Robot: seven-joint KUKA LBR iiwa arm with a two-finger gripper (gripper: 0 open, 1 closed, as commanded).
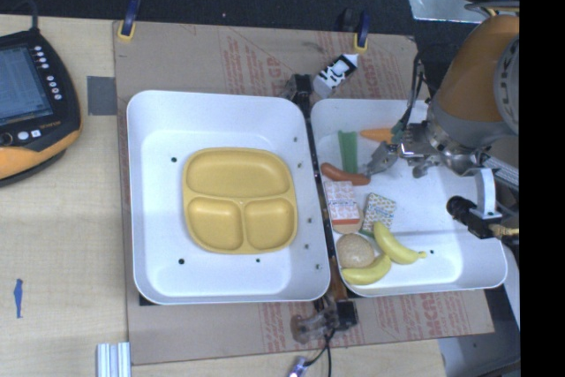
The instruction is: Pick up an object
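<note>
The arm (481,84) covers the right bin's (441,274) upper right corner and hides part of the carrot (378,135). Its tool (395,153) is too small and cluttered to read. The pendant (31,106) is cut off at the left edge.

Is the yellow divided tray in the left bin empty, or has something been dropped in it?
Empty. The yellow tray lies flat in the left bin, and all three compartments show bare yellow surface.

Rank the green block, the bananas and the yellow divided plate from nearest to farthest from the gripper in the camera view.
1. Green block, just left of the gripper in the right bin.
2. Bananas, at that bin's front.
3. Yellow divided plate, in the left bin.
</note>
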